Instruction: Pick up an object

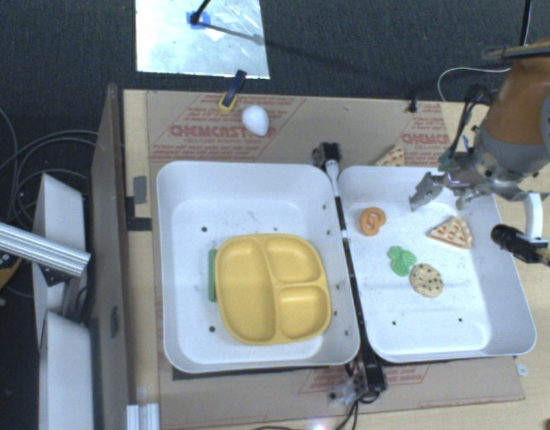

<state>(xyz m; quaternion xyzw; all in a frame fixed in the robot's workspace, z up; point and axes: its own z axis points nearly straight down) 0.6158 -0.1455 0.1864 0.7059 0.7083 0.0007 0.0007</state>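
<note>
Desk carries two white bins: yellow tray in left; pizza slice, cookie, orange ring in right. Gripper spread wide, holding nothing, above right bin.

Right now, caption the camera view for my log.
Gripper above right bin near pizza slice; yellow tray in left bin.

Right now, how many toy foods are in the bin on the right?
4. The orange pretzel is nearest the left wall, the pizza slice is by the gripper, and the green piece touches the cookie mid-bin.
</note>
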